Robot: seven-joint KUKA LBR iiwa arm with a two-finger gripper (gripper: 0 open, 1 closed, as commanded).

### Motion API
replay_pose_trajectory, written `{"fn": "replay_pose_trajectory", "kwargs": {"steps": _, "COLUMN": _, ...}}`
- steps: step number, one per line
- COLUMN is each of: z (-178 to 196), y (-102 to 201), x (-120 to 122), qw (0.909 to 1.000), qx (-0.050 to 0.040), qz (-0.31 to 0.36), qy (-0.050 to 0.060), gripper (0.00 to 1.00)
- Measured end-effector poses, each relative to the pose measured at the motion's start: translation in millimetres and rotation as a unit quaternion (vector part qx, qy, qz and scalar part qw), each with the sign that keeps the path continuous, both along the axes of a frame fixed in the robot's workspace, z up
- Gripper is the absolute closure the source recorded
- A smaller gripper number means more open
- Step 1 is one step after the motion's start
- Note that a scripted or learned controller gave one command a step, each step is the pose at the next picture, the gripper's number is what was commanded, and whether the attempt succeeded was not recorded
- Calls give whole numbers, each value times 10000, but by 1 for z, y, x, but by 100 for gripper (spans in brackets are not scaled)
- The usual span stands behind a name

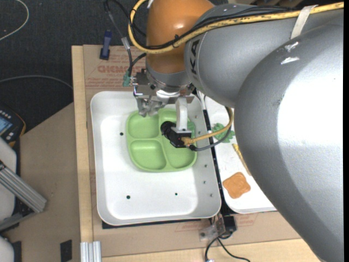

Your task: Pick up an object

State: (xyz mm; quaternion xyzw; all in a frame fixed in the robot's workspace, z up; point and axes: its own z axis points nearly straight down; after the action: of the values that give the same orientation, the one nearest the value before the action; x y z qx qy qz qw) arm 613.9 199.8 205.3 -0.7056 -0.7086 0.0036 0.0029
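A light green divided plate [154, 145] lies in the middle of the left white bin [117, 171]. My gripper [148, 111] hangs at the plate's far edge, over its upper left compartment. The wrist and arm hide much of the plate's far side. An orange flat piece [236, 185] lies in the right bin [256, 203], near its front.
The grey arm covers most of the right bin and the view's right half. A green and yellow thing [235, 145] shows at the right bin's left rim. The left bin's front and left floor is bare white. A blue item [106, 45] lies on the bench behind the bins.
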Motion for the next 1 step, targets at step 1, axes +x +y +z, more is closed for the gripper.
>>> {"fn": "replay_pose_trajectory", "kwargs": {"steps": 1, "z": 86, "y": 28, "x": -57, "qw": 10000, "qx": 32, "qz": 12, "qy": -74, "gripper": 100}}
